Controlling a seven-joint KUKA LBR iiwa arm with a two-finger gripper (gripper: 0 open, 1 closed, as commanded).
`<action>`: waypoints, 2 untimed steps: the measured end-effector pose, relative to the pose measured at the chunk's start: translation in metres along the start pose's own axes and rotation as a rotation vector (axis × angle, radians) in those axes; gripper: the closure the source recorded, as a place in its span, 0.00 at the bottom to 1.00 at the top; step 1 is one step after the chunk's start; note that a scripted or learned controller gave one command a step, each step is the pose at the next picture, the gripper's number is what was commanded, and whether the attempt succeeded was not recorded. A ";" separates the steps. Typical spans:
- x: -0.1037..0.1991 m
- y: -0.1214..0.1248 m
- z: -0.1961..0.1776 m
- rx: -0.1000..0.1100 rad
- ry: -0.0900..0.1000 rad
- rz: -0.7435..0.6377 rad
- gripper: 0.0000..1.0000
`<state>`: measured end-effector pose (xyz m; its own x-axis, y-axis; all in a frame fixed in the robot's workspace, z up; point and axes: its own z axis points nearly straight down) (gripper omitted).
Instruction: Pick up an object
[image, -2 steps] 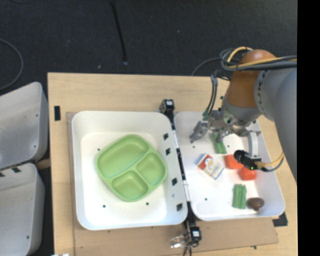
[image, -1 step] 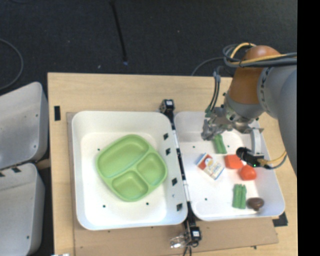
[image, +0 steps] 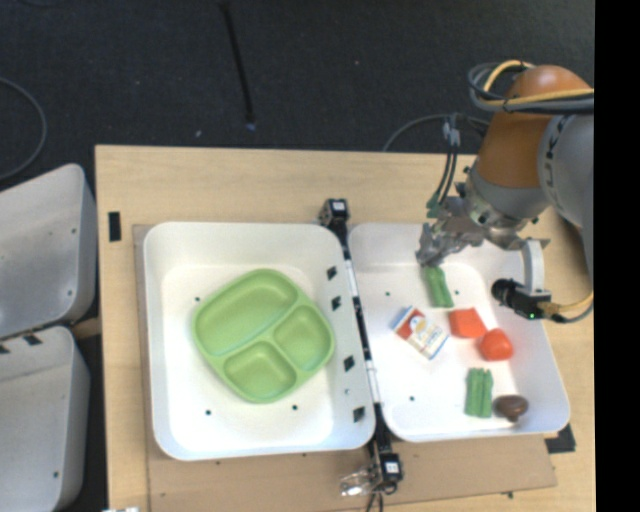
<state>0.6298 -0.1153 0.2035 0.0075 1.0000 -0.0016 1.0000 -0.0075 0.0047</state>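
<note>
**Operator:** Report bench contents, left to right.

**Technician:** The left shallow white bin (image: 170, 420) contains one light green plastic plate with three compartments (image: 263, 335), lying flat near the bin's centre. The right shallow white bin (image: 400, 425) contains the loose items: a small white, red and blue printed carton (image: 420, 332); a short green stick-shaped piece (image: 439, 286); an orange-red flat block (image: 465, 322); a round red-orange ball-like object (image: 495, 345); a green ridged piece (image: 479, 392); and a small dark brown rounded object (image: 512, 407) in the near right corner.

**Operator:** Tool condition?

**Technician:** The two-finger gripper (image: 437, 252) sits low over the far side of the right bin, directly above the upper end of the green stick. How far apart the jaws stand cannot be determined from this angle. Nothing is visibly clamped in it.

**Operator:** Task progress?

**Technician:** Judged early. Approach appears made; the likely target, the green stick, rests on the bin floor. Grasp and lift remain outstanding.
</note>
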 end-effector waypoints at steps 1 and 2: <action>-0.002 0.001 -0.029 0.000 0.000 -0.003 1.00; 0.048 -0.003 -0.020 0.006 0.002 -0.013 1.00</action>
<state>0.6270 -0.0672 0.2235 -0.0059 1.0000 0.0008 1.0000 0.0059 -0.0009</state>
